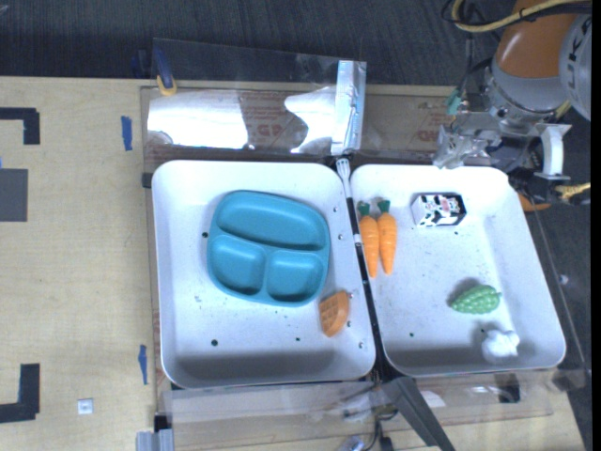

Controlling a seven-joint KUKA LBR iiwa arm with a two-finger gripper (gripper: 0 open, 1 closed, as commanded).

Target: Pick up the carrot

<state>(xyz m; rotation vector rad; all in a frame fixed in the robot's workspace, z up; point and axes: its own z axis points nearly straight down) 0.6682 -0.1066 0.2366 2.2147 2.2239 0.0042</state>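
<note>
Two orange carrots (377,241) with green tops lie side by side at the left edge of the right bin (526,252), against the divider. My gripper (457,146) hangs at the back edge of the right bin, up and to the right of the carrots and well apart from them. Nothing is visible between its fingers.
In the left bin (178,252) sit a blue sectioned plate (269,246) and an orange-brown piece of food (333,312) near its right wall. The right bin also holds a black-and-white packet (439,209), a green bumpy item (474,300) and a small white object (500,344).
</note>
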